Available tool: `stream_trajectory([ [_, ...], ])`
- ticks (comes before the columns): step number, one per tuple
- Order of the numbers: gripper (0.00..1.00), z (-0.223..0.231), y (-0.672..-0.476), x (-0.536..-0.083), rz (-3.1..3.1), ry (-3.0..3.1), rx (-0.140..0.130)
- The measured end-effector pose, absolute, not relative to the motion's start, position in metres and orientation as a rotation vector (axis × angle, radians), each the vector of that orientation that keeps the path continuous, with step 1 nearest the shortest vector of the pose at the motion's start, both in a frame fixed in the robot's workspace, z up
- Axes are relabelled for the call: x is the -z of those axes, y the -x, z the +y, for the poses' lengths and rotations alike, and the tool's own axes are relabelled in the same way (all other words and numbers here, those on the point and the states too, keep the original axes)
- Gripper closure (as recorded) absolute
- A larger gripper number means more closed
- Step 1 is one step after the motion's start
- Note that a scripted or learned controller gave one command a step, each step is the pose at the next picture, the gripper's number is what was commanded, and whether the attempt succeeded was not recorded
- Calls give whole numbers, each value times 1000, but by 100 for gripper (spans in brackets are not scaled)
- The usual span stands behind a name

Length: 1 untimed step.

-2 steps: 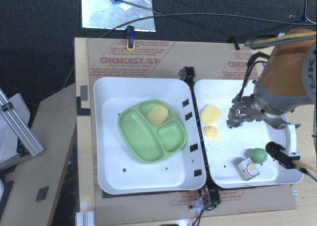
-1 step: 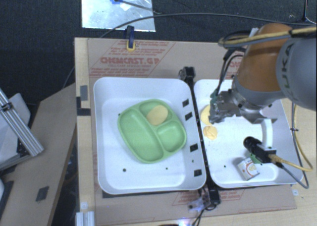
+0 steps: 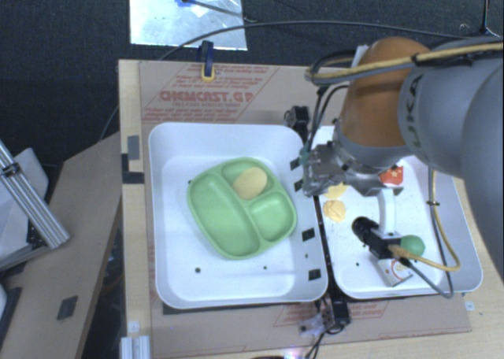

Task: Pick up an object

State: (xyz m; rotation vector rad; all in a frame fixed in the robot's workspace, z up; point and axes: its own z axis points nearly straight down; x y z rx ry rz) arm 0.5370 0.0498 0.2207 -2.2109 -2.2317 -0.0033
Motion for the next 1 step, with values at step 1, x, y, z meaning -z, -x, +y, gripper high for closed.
stream_trajectory([
  [1,100,102,-544,-212,-2232,2210,4],
])
